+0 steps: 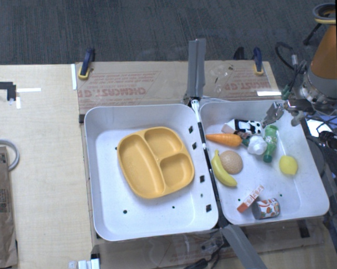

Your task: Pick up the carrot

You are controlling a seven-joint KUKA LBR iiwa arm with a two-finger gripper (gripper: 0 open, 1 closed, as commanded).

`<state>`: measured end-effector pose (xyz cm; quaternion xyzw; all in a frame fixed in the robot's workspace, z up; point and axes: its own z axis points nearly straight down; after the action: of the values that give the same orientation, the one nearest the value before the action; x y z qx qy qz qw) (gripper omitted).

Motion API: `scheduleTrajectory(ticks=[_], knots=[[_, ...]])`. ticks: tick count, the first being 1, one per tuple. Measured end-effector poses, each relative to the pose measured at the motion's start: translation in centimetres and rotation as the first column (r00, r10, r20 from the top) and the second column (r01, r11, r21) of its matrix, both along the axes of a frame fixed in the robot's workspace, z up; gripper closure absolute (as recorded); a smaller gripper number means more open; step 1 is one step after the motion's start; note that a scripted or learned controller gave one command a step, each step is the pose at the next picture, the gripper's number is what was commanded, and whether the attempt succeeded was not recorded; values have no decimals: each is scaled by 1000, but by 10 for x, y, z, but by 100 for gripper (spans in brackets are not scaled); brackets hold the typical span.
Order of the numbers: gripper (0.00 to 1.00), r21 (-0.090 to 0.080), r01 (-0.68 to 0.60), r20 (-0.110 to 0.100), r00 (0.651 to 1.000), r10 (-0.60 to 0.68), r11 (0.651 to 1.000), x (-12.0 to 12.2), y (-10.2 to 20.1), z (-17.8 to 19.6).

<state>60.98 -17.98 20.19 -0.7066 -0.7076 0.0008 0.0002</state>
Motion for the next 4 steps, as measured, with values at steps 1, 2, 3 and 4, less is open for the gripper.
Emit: scheduleTrajectory(ticks=[1,2,3,4], knots=[[0,-1,212,2,977,-212,977,2,-43,34],[0,0,4,0,1000,-4,1000,49,16,-34],[0,-3,75,14,997,-75,997,52,59,-82],[0,4,227,16,974,-227,974,-18,87,-84]])
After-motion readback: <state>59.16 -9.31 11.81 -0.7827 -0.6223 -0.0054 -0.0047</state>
